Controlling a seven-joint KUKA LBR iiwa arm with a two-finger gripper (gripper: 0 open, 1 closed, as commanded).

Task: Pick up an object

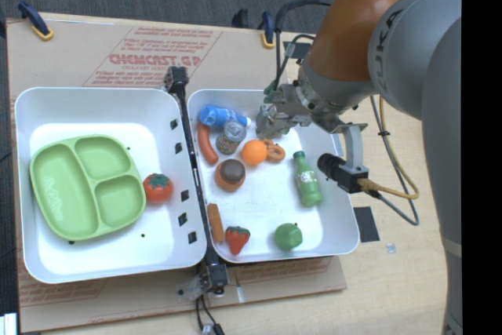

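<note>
My gripper (271, 124) hangs low over the back of the right bin (337, 235), just above and behind an orange ball (254, 152) and a small orange pretzel (275, 152). To its left lie a blue object (214, 116) and a small tin (230, 137). A red sausage (206, 143) lies near the bin's left wall, with a brown round piece (230, 174) beside it. A green bottle (307, 180) lies to the right, and a green apple (288, 236), a strawberry (237, 238) and an orange stick (214, 221) sit near the front. The wrist body hides the gripper's tips.
The left bin (31, 102) holds a green divided plate (85, 184) and a tomato (157, 187) next to it. A black divider (187, 161) runs between the bins. The arm's cables and a black fitting (339, 169) hang over the right bin's right side.
</note>
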